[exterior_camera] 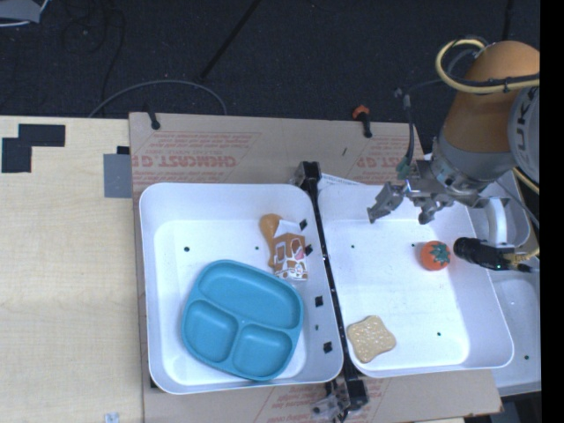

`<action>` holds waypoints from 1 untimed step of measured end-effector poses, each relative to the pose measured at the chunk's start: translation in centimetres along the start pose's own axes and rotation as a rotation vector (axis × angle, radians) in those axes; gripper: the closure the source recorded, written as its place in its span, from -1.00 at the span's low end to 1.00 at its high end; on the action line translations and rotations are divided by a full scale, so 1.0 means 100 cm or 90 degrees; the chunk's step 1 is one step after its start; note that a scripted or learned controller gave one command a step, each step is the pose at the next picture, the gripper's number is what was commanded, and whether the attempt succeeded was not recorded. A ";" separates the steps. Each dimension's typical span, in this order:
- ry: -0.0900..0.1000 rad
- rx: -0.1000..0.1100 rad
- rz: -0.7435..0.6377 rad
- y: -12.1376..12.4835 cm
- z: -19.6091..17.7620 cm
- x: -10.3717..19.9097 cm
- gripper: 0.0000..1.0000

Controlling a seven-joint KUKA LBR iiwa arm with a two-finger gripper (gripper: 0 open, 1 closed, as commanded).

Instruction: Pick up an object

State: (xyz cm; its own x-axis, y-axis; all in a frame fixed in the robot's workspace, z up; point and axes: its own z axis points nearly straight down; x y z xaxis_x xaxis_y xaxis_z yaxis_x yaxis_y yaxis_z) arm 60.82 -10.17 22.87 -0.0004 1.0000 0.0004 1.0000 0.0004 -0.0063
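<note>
My gripper [404, 209] hangs over the back of the right bin [493, 337], fingers spread open with nothing between them. A small red-orange tomato-like toy [434, 256] lies on the bin floor, to the right of the gripper and nearer the front, apart from the fingers. A tan slice of toy bread [371, 338] rests near the front left corner of the same bin. In the left bin [163, 236] sit a blue divided plate [241, 319], a tan-orange piece [270, 227] and a small patterned carton [290, 258] against the right wall.
A black divider strip [317, 254] runs between the two bins. Brown cardboard [229, 152] lies under and behind them. The bench's pale wooden top [62, 263] extends to the left.
</note>
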 end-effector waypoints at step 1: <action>0.000 0.001 0.000 -0.001 0.044 -0.001 -1.00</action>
State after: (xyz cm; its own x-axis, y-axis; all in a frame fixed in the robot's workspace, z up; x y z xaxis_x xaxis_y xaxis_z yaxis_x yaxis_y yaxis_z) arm 60.68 -10.30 18.50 0.0004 1.0000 0.0009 1.0000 -0.0004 -0.0075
